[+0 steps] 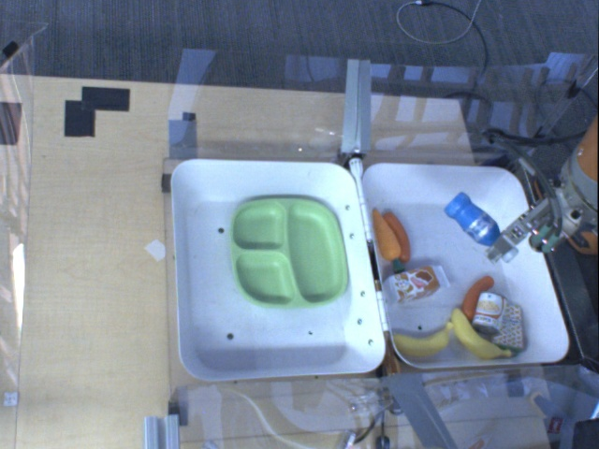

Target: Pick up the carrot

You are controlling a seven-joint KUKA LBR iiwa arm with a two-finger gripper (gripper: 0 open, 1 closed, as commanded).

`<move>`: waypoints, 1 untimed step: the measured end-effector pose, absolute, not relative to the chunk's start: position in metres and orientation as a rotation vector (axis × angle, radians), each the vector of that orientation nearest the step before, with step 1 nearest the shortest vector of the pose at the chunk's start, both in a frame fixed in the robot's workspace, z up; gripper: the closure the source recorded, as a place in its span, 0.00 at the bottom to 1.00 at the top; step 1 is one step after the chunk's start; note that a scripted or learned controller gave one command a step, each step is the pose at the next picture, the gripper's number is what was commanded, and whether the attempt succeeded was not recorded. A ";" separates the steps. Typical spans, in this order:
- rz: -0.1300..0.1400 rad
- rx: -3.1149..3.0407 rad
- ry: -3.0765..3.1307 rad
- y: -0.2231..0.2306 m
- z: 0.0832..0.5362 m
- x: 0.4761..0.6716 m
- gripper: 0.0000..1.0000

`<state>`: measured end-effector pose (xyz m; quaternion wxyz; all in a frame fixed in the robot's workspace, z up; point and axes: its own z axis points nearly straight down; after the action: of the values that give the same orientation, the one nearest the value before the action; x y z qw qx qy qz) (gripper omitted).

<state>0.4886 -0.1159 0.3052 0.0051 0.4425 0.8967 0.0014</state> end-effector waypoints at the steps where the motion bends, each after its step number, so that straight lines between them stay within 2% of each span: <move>1: 0.003 1.090 2.942 -0.069 0.184 0.488 1.00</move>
<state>0.4883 -0.0691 0.1843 0.0023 0.3475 0.9377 0.0010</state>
